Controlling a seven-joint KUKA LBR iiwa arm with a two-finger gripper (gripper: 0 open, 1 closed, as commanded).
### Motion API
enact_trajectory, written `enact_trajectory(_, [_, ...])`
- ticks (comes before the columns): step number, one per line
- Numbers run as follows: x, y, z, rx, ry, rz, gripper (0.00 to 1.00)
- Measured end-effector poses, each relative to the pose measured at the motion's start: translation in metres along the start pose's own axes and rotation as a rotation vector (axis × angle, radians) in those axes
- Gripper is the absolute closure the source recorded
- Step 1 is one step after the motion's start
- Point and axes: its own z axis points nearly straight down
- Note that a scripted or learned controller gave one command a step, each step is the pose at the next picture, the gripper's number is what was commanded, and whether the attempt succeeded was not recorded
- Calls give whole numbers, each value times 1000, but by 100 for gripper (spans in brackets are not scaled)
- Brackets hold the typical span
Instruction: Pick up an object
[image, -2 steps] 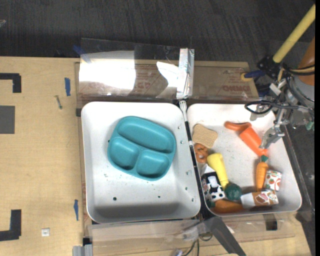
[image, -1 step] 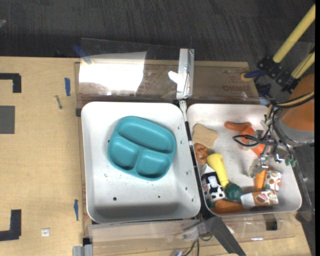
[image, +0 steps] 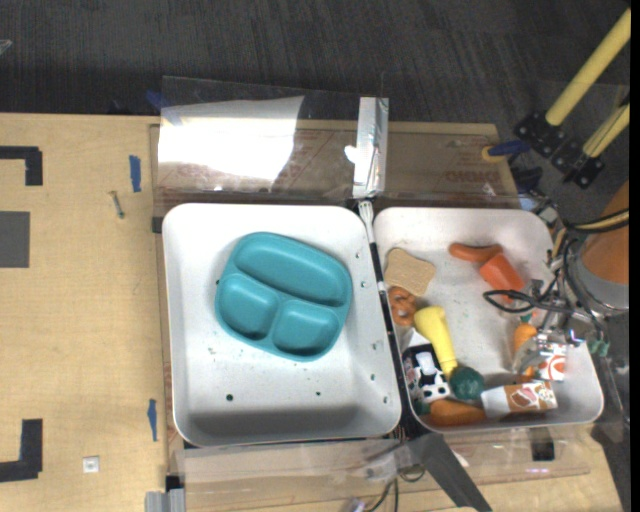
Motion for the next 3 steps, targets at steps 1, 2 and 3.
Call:
enact_trajectory(1, [-4,2,-13,2,-12,-4,100])
enact_trajectory(2, [-4,2,-13,2,-10,-4,0])
enact_trajectory(3, [2,1,0,-1,0,43,0])
